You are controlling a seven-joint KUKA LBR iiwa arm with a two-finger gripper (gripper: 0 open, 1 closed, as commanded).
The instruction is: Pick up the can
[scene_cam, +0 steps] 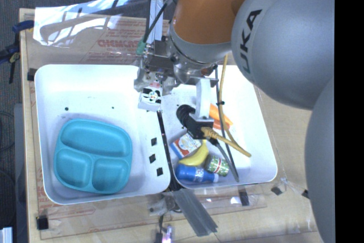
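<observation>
- Left bin (45, 88): a blue tray (92, 155) lies in its near half, no part of this step.
- Claw (152, 88) hangs over the wall between the bins; I cannot tell how wide it stands.
- Can (216, 165) lies in the right bin (263, 148), near corner, touching the banana (196, 155) and blue bottle (196, 174).
- Best approach, I judge: descend straight over the can, clear of its neighbours.

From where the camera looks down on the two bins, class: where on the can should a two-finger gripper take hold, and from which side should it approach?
Grip the can across its round body, coming straight down from above. It seems to lie on its side at the right bin's near edge, crowded by the banana and the blue bottle, so a sideways approach looks blocked.
</observation>
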